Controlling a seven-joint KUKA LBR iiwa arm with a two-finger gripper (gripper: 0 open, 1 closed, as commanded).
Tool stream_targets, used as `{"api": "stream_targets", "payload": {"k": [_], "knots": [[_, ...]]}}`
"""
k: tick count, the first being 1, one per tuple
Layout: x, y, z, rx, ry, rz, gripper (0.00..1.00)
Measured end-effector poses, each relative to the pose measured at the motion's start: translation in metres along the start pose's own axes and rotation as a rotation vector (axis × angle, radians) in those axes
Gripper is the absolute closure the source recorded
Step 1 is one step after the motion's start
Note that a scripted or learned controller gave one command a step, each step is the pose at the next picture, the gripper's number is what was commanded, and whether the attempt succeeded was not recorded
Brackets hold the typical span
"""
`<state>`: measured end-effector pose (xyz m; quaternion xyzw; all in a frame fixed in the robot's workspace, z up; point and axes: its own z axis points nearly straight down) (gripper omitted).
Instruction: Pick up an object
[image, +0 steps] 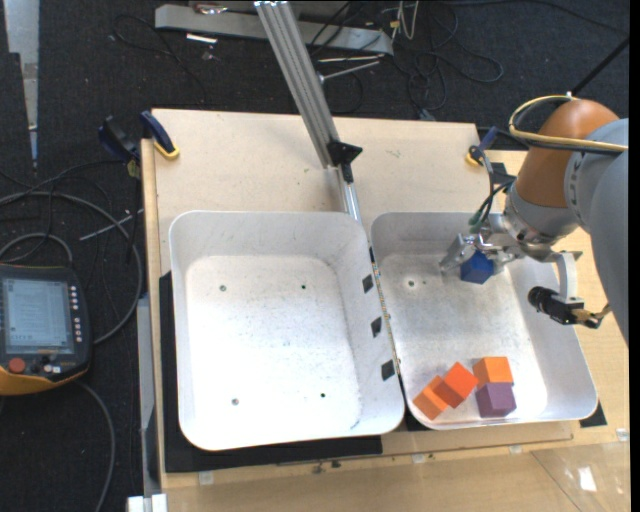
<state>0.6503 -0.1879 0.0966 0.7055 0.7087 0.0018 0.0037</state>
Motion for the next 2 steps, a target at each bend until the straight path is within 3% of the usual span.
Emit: {"api": "stream_targets", "payload": {"k": [1, 2], "knots": [[0.000, -0.003, -0.009, 0.005, 0.000, 0.000, 1.00], [0.106, 0.027, -0.104, -0.002, 0.005, -0.006, 1.00]]}}
